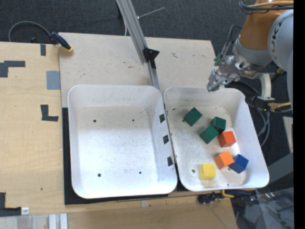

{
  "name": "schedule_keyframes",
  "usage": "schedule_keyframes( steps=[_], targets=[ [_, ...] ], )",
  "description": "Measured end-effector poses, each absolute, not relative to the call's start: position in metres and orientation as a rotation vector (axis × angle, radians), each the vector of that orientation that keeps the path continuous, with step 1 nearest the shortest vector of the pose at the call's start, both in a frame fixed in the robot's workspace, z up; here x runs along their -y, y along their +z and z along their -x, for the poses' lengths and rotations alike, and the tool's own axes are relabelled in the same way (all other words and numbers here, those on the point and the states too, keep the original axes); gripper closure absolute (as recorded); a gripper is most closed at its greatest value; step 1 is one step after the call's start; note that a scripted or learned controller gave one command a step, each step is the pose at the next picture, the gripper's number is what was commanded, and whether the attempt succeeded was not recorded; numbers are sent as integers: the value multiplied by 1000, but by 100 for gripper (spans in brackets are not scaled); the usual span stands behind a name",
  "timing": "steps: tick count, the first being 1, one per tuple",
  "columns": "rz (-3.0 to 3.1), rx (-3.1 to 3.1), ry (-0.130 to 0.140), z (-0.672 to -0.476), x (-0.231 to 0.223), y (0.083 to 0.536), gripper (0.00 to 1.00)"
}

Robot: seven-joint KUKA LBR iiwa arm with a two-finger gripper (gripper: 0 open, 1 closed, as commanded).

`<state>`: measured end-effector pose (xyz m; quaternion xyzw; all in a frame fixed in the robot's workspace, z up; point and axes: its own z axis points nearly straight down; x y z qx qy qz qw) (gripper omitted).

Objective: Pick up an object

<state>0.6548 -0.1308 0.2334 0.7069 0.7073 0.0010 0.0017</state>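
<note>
Several small blocks lie in the right bin (248, 111): a green block (192, 117) near the back left, two more green ones (218, 123) (208, 134), two orange blocks (227, 138) (223, 160), a blue block (239, 163) and a yellow block (207, 171) at the front. My gripper (213, 84) hangs over the bin's back rim, above and behind the blocks, touching none of them. Nothing shows between its tips.
The left bin (76, 128) stands beside the right one. A slanted metal rail (136, 30) runs down to the gap between the bins. A black cable with a blue-yellow clip (61, 40) lies at the back left.
</note>
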Motion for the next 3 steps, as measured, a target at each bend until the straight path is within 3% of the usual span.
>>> schedule_keyframes(
  steps=[1, 3],
  targets=[
    [-2216, -2219, 5, -656, 131, 287, 100],
    [-2217, -2230, -1, -607, 27, 279, 100]
  ],
)
